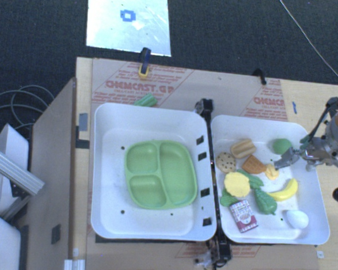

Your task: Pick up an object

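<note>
You have the gripper [284, 161] low over the right bin [318, 228], reaching in from the right, its tip just beside the orange wedge [254, 164] and a small yellow piece [271, 173]; I cannot tell whether the jaws are apart or together, and nothing shows between them, so treat nothing as held. The likeliest pick is that orange wedge, lying near the middle of the bin between the bread roll [242, 147] and the banana [284, 190]. The pile is tight there, so come straight down on one item and keep clear of its neighbours, or the fingers may shove things aside. The right bin also holds a green ball [281, 146] near the back, a cookie [225, 161], a yellow lumpy piece [237, 184] on green leaves [265, 200], a red-and-white carton [243, 215] and a white egg [296, 218]. The left bin [108, 173] holds a green divided tray [160, 174], its compartments bare
</note>
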You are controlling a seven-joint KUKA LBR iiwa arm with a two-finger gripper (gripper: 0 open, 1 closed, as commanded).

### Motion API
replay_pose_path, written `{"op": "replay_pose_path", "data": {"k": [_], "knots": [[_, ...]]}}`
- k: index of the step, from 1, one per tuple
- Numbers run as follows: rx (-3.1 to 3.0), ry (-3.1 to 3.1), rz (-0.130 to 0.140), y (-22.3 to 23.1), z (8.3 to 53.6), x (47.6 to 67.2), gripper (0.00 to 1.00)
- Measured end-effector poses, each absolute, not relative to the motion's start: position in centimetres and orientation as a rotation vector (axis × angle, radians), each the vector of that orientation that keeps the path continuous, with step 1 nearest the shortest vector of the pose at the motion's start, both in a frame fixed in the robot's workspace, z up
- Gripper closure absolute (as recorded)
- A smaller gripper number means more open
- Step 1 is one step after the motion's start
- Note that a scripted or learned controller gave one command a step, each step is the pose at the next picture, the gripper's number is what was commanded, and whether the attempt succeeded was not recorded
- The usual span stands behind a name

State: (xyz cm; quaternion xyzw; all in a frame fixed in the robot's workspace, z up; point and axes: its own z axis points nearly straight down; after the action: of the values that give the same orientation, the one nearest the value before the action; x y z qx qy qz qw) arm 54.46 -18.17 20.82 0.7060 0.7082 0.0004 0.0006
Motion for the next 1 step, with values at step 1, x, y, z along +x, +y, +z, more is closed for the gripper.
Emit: {"op": "replay_pose_path", "data": {"k": [1], "knots": [[2.225,2.228,-0.003,-15.0,15.32,48.35,0.0]]}}
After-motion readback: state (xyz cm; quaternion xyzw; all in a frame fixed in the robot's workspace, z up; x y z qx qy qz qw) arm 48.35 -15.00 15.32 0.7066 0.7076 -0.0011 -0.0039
